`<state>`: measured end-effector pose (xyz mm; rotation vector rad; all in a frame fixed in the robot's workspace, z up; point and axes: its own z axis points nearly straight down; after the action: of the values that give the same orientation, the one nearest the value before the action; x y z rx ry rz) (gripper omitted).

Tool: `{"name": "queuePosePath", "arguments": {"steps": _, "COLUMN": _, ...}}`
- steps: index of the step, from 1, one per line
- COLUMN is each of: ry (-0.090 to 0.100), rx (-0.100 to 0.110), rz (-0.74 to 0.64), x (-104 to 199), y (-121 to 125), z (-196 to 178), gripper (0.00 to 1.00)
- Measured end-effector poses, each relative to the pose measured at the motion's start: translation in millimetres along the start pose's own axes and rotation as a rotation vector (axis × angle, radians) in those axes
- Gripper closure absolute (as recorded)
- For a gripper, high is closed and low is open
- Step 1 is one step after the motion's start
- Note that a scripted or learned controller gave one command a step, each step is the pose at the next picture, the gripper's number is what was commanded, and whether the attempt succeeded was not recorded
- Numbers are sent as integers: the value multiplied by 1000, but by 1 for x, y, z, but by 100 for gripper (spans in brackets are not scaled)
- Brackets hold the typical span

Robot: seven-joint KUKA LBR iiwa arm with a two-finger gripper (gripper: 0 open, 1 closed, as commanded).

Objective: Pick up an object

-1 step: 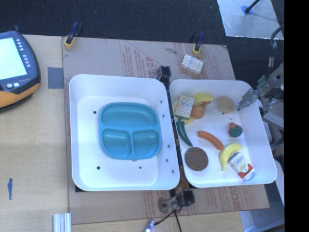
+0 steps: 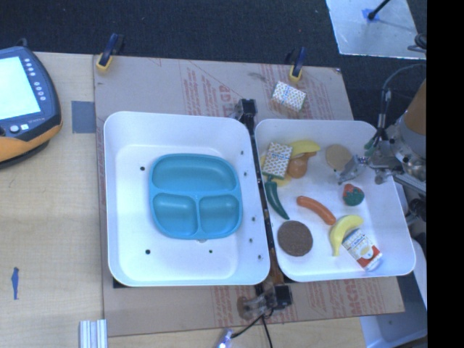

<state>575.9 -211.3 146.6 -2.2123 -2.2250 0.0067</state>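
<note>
The arm (image 2: 409, 133) is cut off at the right edge, and the tool's (image 2: 353, 171) grip is unclear.

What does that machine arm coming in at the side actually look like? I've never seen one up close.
At the view's right edge, the gripper is a cluster of grey and silver metal parts with thin fingers. Behind it rises the arm, rounded, with an orange-brown patch showing. A dark, thin cable curves in a loop above the gripper. The details are small and blurred, so no markings can be read.

Grey metal tool (image 2: 357, 167) — black cable looping above, orange band beyond.
</note>
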Motion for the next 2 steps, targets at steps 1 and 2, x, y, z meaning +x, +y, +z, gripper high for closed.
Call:
{"name": "queuePosePath", "arguments": {"steps": 1, "ry": 0, "rx": 1, "rz": -1, "x": 0, "y": 2, "z": 56, "gripper": 0}}
{"name": "queuePosePath", "arguments": {"steps": 2, "ry": 1, "rx": -1, "rz": 0, "x": 44, "y": -65, "z": 56, "gripper": 0}}
